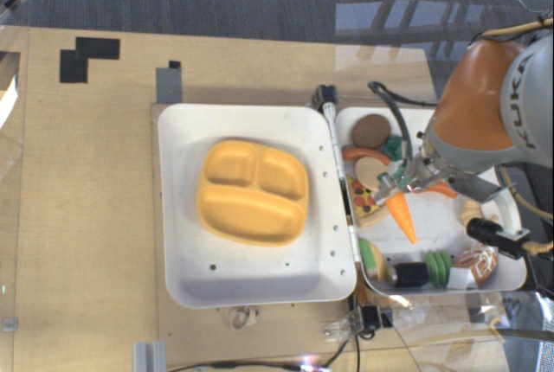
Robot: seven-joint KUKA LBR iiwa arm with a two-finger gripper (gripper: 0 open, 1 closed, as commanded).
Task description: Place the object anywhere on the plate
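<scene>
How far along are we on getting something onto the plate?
Early. Nothing looks done: the yellow plate in the left bin has nothing on it. The gripper is down in the right bin beside the carrot. Lifting and placing remain.

Even, bright overhead lighting, no harsh shadows. Left bin [251, 284] reads slightly overexposed on its white floor; soft shading along its inner walls. Yellow plate [254, 191] throws only a faint shadow. Glare streaks on the bench [86, 214] top right, near the arm [485, 106], look like window reflections on a clear panel. Bright flare at far left edge. Focus is decent in the centre, softer toward corners. Mild barrel distortion, bench edges bow a bit.
</scene>
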